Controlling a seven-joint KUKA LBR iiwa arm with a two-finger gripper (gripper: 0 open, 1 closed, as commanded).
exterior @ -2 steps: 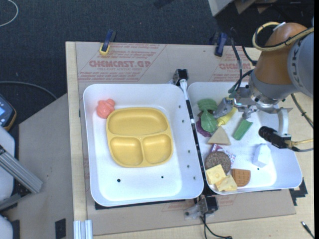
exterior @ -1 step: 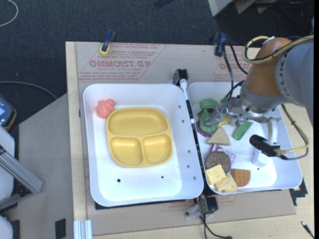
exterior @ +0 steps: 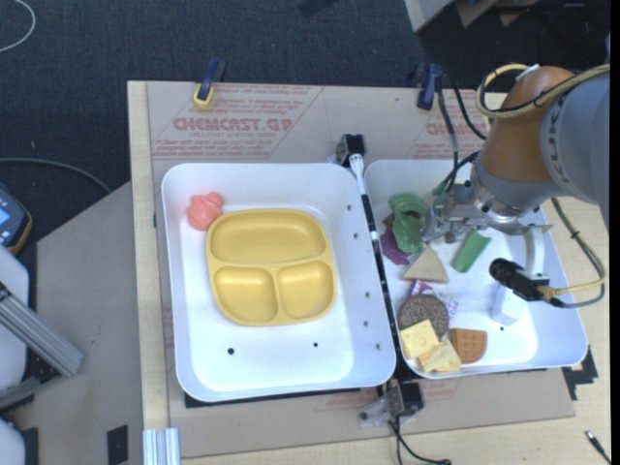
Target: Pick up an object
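My gripper point(exterior: 451, 225) is lowered into the right bin point(exterior: 562, 329), near its far middle. It hangs between a green leafy piece point(exterior: 408, 211) on its left and a green cylinder point(exterior: 471, 251) just to its right. A purple piece point(exterior: 391, 246) lies under the leafy one. A tan wedge point(exterior: 426, 267) sits just in front of the gripper. Nothing shows between the fingers from this angle.
Nearer the front of the right bin lie a dark round cookie point(exterior: 423, 311), yellow cheese pieces point(exterior: 420, 339), a brown cracker point(exterior: 468, 344) and a small white piece point(exterior: 502, 304). The left bin point(exterior: 184, 260) holds a yellow divided plate point(exterior: 271, 264) and a pink object point(exterior: 204, 210).
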